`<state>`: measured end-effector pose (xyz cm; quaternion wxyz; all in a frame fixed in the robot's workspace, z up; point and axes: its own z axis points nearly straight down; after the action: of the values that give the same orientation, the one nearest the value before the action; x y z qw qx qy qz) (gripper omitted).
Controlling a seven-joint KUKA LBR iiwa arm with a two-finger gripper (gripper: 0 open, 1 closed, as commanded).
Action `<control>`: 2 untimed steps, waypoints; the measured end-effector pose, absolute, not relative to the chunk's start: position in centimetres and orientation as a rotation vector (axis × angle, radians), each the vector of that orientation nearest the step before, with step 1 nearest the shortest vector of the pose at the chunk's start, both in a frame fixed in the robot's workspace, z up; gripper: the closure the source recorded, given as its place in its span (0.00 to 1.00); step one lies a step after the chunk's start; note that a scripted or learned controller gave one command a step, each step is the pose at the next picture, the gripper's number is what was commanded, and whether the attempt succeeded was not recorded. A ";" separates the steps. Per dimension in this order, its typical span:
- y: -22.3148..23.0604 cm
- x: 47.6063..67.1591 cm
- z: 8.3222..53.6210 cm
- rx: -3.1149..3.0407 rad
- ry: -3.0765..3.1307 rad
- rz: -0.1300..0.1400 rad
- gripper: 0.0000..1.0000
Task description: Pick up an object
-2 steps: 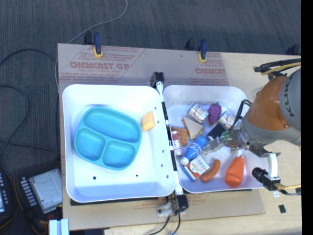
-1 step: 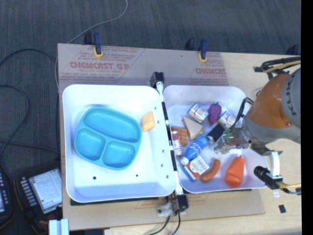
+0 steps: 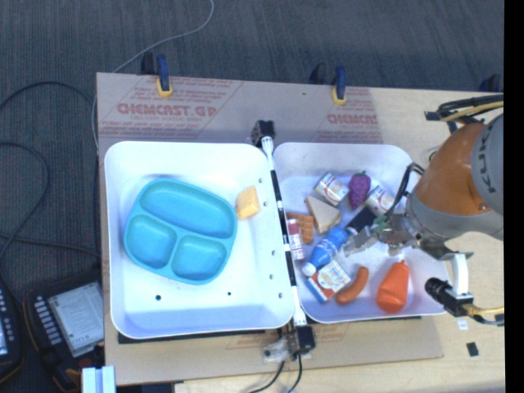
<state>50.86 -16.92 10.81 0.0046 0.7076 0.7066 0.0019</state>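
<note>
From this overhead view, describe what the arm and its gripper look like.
The grey KUKA arm is thick and rounded, with a broad orange band above a grey wrist section and part of dark lettering on its shell. A black cable runs along its left side. The small dark metal two-finger gripper has silver parts.

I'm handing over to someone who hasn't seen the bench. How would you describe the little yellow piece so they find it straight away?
Start at the left white bin, the one holding the big blue divided tray. Just off that tray's upper right corner, near the wall shared with the other bin, lies the yellow block. It lies alone on the white floor of this bin, apart from the cluttered pile in the right bin.
</note>
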 end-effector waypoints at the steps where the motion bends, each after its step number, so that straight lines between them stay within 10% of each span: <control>1: -13.5 48.7 8.8 2.214 2.208 0.004 0.00; 2: -13.4 48.8 9.9 2.214 2.209 0.008 1.00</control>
<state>48.81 -13.39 9.89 0.0070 0.7080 0.7062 0.0025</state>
